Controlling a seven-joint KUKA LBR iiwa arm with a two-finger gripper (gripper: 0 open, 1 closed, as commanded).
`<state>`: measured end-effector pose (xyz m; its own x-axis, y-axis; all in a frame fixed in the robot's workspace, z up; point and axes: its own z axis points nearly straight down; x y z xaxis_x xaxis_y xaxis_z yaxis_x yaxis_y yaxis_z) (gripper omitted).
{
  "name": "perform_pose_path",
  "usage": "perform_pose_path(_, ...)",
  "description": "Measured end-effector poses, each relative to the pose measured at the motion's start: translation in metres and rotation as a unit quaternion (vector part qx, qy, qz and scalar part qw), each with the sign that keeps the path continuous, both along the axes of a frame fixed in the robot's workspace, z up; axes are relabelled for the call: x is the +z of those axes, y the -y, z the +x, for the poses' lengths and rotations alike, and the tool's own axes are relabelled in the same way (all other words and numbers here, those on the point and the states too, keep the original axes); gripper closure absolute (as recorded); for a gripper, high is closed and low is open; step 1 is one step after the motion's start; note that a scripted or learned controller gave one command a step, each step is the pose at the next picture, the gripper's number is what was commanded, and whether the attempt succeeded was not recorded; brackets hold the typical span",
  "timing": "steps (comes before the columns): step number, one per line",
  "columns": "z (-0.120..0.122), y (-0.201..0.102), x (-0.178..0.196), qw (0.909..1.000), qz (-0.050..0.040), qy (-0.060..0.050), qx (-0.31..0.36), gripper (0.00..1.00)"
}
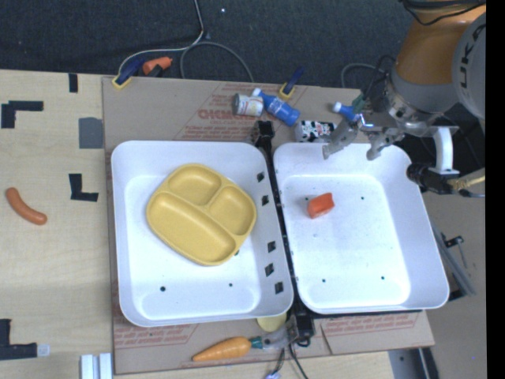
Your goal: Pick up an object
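Observation:
A small orange-red block (320, 205) lies in the right bin (394, 290), toward its upper left part. My gripper (354, 148) hangs over the far rim of that bin, up and to the right of the block and apart from it. Its two grey fingers (338, 142) are spread wide, with nothing between them. The arm's orange band (430, 47) rises at the top right.
The left bin (130, 290) holds a yellow divided plate (202, 212). Behind the bins lie a blue-and-white bottle (268, 105) and clamps. A toy carrot (222, 349) rests at the front edge, and a sausage (25, 206) on the bench at the far left.

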<state>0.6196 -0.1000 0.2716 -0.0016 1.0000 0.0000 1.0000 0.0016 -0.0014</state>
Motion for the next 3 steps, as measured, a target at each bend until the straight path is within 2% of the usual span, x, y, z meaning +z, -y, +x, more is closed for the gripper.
perform_pose_path(1,-0.012,0.022,-0.14,1.0,0.0003,-0.005,-0.001,0.0)
perform_pose_path(2,-0.023,0.0,-0.189,1.0,-0.0017,0.002,0.0,0.0)
perform_pose_path(3,-0.021,0.001,-0.175,1.0,-0.0008,0.003,0.0,1.0)
